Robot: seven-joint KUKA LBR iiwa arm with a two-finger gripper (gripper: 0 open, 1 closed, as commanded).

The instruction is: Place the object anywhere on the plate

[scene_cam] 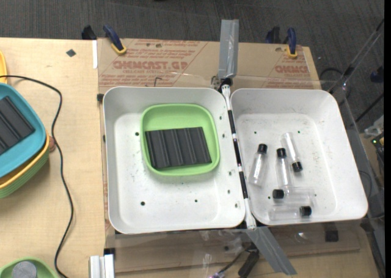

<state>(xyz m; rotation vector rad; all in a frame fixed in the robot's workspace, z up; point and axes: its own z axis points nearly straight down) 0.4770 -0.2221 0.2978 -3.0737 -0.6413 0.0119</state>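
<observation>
Five clear, black-capped vials [284,170] lie loosely scattered in the right bin [333,142], well apart from the green plate [181,111]. The plate sits toward the back of the left bin [131,200], with bare white floor along its front and left. I cannot tell the pincer's state.

**Bench inventory**

I log a pale wooden bench [73,148] carrying a brown printed cardboard sheet [183,63], fixed by blue-and-yellow clamps [114,38]. Two shallow white plastic bins sit on it side by side: left bin [122,197], right bin [342,148]. A black cable [61,167] trails beside stacked teal and yellow trays [30,148].
</observation>
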